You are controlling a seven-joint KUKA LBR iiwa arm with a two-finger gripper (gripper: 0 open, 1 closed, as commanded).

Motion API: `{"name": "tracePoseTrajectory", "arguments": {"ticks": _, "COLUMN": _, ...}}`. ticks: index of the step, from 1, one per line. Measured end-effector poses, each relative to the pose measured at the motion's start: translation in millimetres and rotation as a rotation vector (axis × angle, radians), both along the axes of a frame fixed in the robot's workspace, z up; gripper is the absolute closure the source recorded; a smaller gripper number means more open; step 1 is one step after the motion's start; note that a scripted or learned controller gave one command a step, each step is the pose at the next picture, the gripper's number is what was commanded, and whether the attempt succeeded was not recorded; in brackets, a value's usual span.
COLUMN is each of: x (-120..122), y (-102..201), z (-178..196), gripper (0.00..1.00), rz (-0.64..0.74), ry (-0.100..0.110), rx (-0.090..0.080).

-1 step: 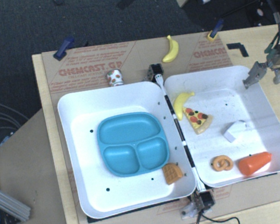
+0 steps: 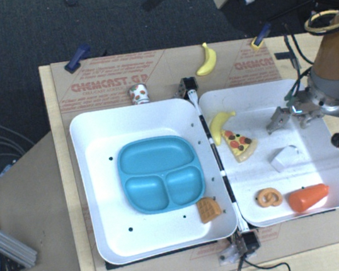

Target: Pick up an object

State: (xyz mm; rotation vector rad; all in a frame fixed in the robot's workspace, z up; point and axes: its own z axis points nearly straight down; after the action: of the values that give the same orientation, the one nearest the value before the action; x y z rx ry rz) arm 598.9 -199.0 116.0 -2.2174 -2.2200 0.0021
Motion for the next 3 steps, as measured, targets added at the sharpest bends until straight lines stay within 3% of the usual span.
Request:
{"name": "tracePoseTrajectory", "arguments": {"ticks": 1, "x": 44, "y": 75, "z": -32, "gripper": 0.00, "rz": 0.000, "ry": -0.005, "rx": -0.001}}
{"name": "tracePoseTrajectory", "arguments": {"ticks": 2, "x": 44, "y": 74, "z": -21, "gripper": 1.00, "rz": 0.001, "ry": -0.006, "rx": -0.003}}
{"name": "tracePoseTrajectory", "arguments": {"ticks": 3, "x": 68, "y": 37, "z": 93, "gripper": 1.00, "rz": -0.001, "ry": -0.007, "rx": -0.003}}
